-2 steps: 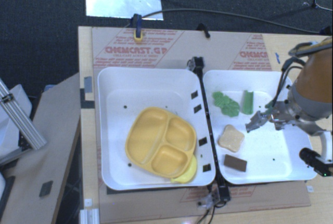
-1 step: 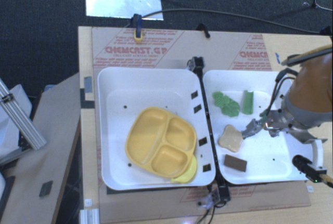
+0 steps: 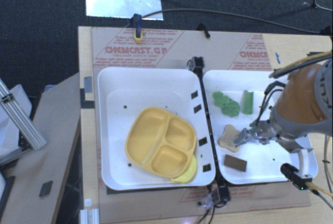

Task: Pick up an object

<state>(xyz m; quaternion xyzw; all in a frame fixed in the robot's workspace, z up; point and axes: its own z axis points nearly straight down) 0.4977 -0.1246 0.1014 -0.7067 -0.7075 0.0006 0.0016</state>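
In the right bin (image 3: 260,80) lie a green leafy piece (image 3: 226,104), a green upright block (image 3: 248,102), a tan toast-like piece (image 3: 228,137) and a brown block (image 3: 235,163). My gripper (image 3: 243,137) reaches in from the right, low over the bin floor, its fingertips right beside the tan piece's right edge. The fingers look slightly parted with nothing seen between them.
The left bin (image 3: 151,80) holds a yellow divided tray (image 3: 161,141) with a yellow piece (image 3: 187,172) peeking out under its lower right corner. A black divider (image 3: 204,119) runs between the bins. The arm's orange band (image 3: 304,94) hangs over the right bin's right side.
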